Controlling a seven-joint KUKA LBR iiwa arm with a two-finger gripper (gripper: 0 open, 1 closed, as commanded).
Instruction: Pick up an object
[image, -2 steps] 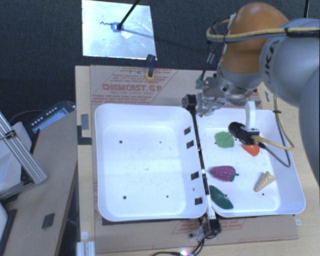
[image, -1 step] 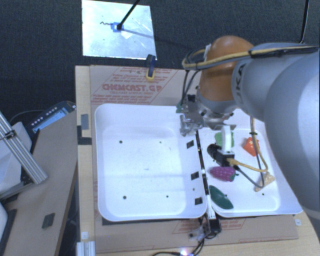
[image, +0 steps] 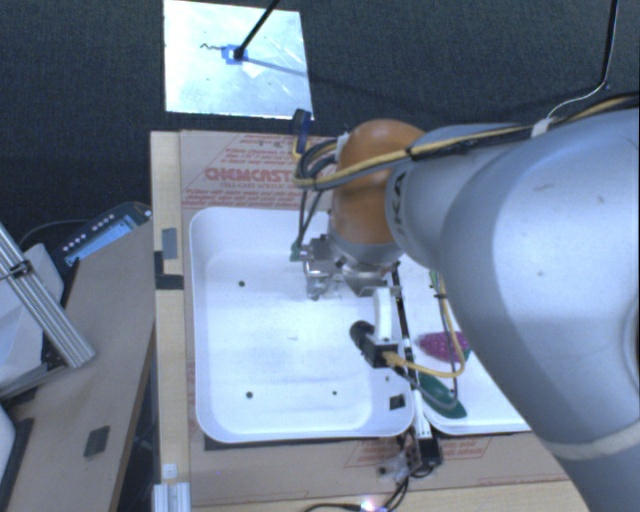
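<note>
My gripper (image: 317, 283) hangs over the back middle of the left bin (image: 215, 330), close to its floor, with nothing visible at its tip. In the right bin (image: 490, 415), a magenta object (image: 436, 345) lies near the dividing wall. A dark green object (image: 446, 401) lies just in front of it. Both sit to the right of the gripper and nearer the front, across the divider. My grey arm covers most of the right bin.
The bins rest on a cardboard sheet (image: 245, 172) with red print. A shiny foil panel (image: 235, 60) lies behind it. A side table (image: 95, 330) with a grey-and-blue device (image: 100, 233) and a metal rail (image: 45, 310) stands on the left.
</note>
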